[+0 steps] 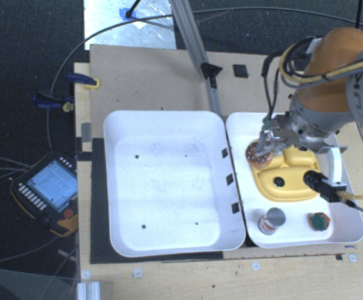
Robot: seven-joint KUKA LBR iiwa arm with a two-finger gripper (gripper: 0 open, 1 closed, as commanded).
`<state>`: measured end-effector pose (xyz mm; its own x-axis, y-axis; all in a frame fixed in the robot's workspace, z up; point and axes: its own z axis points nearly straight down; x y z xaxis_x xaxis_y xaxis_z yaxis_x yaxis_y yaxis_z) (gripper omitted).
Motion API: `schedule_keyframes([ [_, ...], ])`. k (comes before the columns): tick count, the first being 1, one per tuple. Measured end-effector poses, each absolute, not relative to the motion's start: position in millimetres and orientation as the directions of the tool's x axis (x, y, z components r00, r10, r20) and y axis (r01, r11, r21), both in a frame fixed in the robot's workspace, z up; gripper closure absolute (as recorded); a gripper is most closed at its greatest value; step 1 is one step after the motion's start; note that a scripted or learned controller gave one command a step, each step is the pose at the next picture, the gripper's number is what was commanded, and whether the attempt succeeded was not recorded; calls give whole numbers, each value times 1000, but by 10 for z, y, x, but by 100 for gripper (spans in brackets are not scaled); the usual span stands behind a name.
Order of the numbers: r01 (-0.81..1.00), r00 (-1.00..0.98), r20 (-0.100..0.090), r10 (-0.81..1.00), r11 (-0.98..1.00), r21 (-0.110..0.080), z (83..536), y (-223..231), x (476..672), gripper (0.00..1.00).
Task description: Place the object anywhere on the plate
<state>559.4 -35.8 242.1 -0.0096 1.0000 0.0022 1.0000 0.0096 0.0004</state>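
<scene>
In the right white bin, the gripper hangs directly over a small round brown doughnut-like object lying at the left edge of the yellow plastic plate. Whether its grasp is wide or narrow, I cannot tell.

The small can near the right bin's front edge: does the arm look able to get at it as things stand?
Probably yes. The small can stands upright by itself on bare bin floor, apart from the yellow plate and the green object. Nothing lies over it, and the gripper hovers just behind it in the same right bin.
</scene>
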Motion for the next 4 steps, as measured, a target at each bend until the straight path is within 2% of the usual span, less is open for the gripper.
schedule_keyframes([
  [2,1000,-9,2,1000,9,-1,2305,532,5141,100],
  [3,1000,-9,2,1000,9,-1,2182,985,5058,100],
  [4,1000,-7,1,1000,7,0,2160,1158,5043,100],
])
